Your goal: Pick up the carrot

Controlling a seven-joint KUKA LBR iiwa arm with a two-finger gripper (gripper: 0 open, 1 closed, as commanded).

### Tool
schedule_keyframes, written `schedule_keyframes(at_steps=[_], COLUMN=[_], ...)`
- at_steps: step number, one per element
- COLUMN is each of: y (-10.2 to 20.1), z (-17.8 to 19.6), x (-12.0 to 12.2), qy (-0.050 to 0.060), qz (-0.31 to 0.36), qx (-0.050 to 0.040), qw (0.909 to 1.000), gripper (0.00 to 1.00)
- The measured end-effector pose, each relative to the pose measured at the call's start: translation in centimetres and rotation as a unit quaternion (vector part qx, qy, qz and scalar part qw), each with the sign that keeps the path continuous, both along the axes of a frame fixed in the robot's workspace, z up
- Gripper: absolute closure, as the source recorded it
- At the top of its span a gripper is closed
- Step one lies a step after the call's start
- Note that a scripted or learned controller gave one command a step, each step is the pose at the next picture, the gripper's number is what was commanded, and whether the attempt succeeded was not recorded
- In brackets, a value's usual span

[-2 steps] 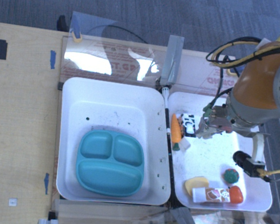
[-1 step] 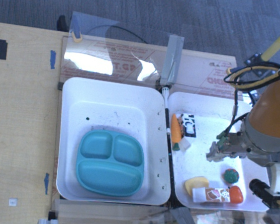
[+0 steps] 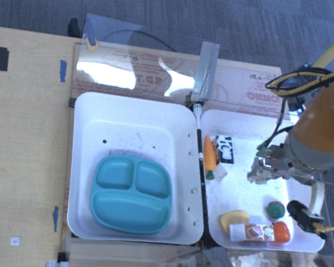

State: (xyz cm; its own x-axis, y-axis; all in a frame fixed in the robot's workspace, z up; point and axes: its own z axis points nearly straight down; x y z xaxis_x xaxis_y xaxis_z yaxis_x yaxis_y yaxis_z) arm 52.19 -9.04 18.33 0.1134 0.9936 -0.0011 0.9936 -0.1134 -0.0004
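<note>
We see the carrot (image 3: pixel 210 156), orange with a small green tip at its near end, lying lengthwise in the right bin (image 3: pixel 234 229), tight against that bin's left wall, toward its far-left corner.

Orange carrot (image 3: pixel 210 154); teal divided plate (image 3: pixel 131 194); white bins (image 3: pixel 86 150); grey arm, orange band (image 3: pixel 329 116)

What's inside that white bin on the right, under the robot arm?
The right bin holds a carrot at its left wall, a black-and-white card, a yellow piece, a small bottle and a green ball. The arm hides the far right corner.
</note>
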Motion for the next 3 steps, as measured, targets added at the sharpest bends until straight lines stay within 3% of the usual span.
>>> schedule_keyframes(at_steps=[1,2,3], y=[5.0,2.7,4.1], z=[4.4,2.7,-0.1], x=[0.8,-1.3,8.2], qy=[-0.002,0.002,0.001], qz=[0.061,-0.01,0.028], qx=[0.0005,0.0015,0.0004], qw=[0.9981,0.9999,0.9996], gripper=[1.0,1.0,1.0])
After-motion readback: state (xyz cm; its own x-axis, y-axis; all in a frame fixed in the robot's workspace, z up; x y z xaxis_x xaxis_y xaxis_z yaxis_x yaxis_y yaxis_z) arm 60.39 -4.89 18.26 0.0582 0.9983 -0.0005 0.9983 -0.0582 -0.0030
